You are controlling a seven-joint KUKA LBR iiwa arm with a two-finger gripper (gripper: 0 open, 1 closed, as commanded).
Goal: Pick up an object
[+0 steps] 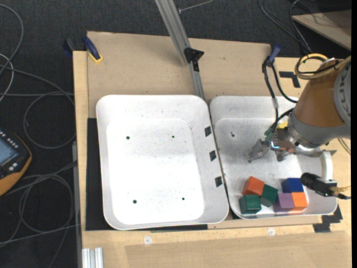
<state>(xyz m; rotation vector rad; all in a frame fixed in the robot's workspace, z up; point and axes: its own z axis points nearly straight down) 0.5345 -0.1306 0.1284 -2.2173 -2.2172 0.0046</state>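
Nearest the bottom of the frame, in the lower right, six small blocks huddle in the near corner of the right bin (234,113): two orange ones, two green ones, one blue and one purple. The left orange block (255,185) sits just above a dark green block (250,204), with a second green block (269,194) beside them. The purple block (285,200), the other orange block (299,200) and the blue block (292,185) press together to their right. They are cubes, none with a clear long axis, each turned slightly off the bin's edges.

Above them, at right centre, my gripper (269,150) hangs over bare bin floor, fingers spread apart and gripping nothing, pointing toward the frame's left.

Two white bins lie side by side; the left bin (111,116) fills the frame's centre. A grey metal strut (177,29) slants across the top.
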